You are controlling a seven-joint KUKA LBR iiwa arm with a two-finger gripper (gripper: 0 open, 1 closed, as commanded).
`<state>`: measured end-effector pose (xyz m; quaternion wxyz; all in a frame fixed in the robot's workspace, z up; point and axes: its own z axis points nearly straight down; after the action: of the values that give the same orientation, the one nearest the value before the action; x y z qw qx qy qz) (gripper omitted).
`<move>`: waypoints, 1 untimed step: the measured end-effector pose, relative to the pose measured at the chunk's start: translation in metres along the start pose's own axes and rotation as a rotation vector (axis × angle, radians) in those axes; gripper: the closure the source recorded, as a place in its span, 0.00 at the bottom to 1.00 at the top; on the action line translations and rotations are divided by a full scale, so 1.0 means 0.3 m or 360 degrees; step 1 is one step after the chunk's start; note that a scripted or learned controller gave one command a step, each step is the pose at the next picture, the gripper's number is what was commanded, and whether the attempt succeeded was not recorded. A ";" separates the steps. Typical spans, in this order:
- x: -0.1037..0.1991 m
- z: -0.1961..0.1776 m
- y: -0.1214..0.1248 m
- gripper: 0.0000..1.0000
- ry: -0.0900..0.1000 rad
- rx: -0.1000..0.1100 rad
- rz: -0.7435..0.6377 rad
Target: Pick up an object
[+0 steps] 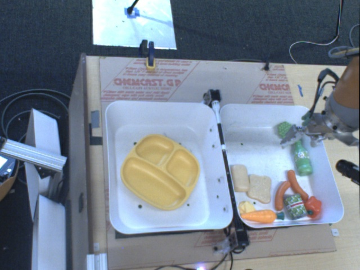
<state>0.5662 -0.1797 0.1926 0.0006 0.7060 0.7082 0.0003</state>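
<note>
Two shallow white plastic bins sit side by side on the desk [185, 72]: the left bin [129, 117] holds a yellow compartmented plastic tray [160, 171], the right bin [253, 122] holds the toy food. Grey arm enters from 3 o'clock, its gripper [298, 133] low over the upper right part of the right bin. Just at its tip, a small green leafy toy [284, 130] toward 9 o'clock and a green plastic bottle [302, 159] toward 6 o'clock; both look to be lying on the bin floor, neither visibly clamped. Whether the gripper is spread or closed I cannot tell; the tip is too small and cluttered. Other candidates cluster at 5 to 6 o'clock in that bin: two pale bread-slice toys [251, 183], two orange-red sausages [289, 187], an orange carrot toy [260, 216], a small green-labelled can [295, 205]. Judgement: task at the reach or closing stage, nothing lifted yet. Left to do: secure a grip on one item, likely the leafy toy or the bottle, and raise it clear.
</note>
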 end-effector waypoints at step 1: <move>0.013 0.170 0.279 0.00 0.0002 0.0001 -0.0002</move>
<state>0.6499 -0.1754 0.1416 -0.0001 0.7055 0.7087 0.0005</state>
